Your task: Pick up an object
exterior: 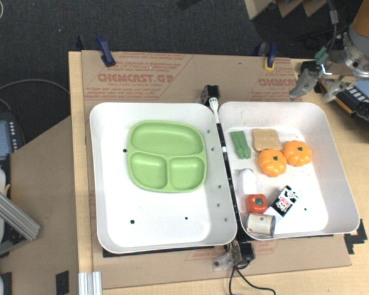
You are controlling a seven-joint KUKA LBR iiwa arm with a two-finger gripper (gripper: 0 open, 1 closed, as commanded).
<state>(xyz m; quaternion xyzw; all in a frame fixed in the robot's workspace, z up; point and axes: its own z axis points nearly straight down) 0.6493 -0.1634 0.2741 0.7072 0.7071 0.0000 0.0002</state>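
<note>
The right bin (332,183) holds several small objects: a green block (240,144), a slice of toast (265,139), two orange pumpkins (272,162) (297,153), a white piece (248,180), a red round item (256,203), a black-and-white carton (285,201) and a white can (261,224). My gripper (315,83) hangs beyond the bin's far right corner, over the cardboard. Its fingers (299,83) are spread, nothing sits between them, and it is well apart from every object.
The left bin (111,208) holds a green divided plate (167,157). Clamps (104,51) (270,57) grip the cardboard's far edge. A black bracket (211,94) sits between the bins at the back, and cables trail at the front.
</note>
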